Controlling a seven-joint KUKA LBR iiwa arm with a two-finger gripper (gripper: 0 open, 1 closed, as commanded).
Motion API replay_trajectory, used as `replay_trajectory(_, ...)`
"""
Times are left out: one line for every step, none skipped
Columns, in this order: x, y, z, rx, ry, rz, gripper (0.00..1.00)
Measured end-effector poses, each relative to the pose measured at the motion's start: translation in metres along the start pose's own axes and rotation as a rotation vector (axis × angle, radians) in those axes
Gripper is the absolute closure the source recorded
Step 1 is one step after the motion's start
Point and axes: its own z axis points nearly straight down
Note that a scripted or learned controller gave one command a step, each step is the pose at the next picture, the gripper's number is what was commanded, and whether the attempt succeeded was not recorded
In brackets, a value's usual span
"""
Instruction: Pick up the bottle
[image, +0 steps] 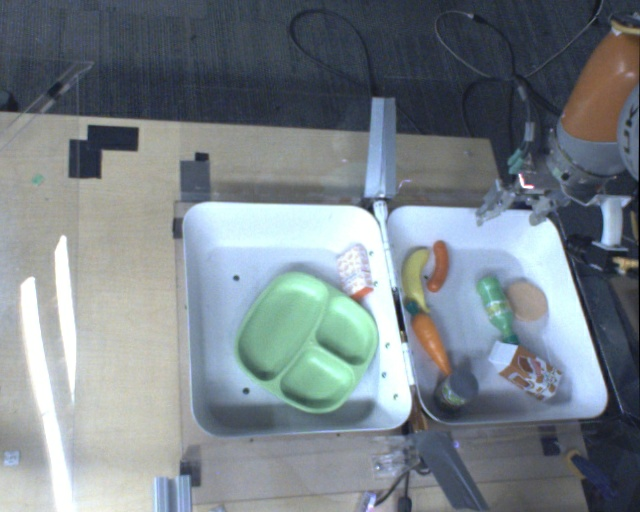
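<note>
From where I stand, the table (110, 330) runs bare and pale on the left, and then comes the left bin (205, 330), which carries a green divided plate (308, 343) with a small white and red packet (354, 270) lying just beside its upper right corner. Past the metal divider is the right bin (580, 330), and here is where the work lies: a banana (414, 279) and a sausage (438, 264) rest side by side near its left wall, a carrot (431, 341) points down toward a dark round thing (455, 386) near the front edge, and the bottle (494, 307), green with a pale cap end, lies on its side about the middle of the bin. Its long axis runs roughly front to back with a slight slant, a brownish egg-like ball (527, 301) sits just beside it on the right, and a small printed carton (531, 372) lies below it. The claw (519, 200) hangs at the back rim of this bin, fingers spread apart and gripping nothing, touching nothing that I can make out. So the bottle lies toward the front of the bin from the claw and a touch to the left; I judge the arm must come forward and down, and turn the fingers across the bottle's narrow width.
</note>
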Motion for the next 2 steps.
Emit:
replay_trajectory(-0.025, -0.083, 0.081, 0.001, 0.000, -0.125, 0.00)
replay_trajectory(-0.024, -0.081, 0.070, -0.004, -0.001, -0.126, 1.00)
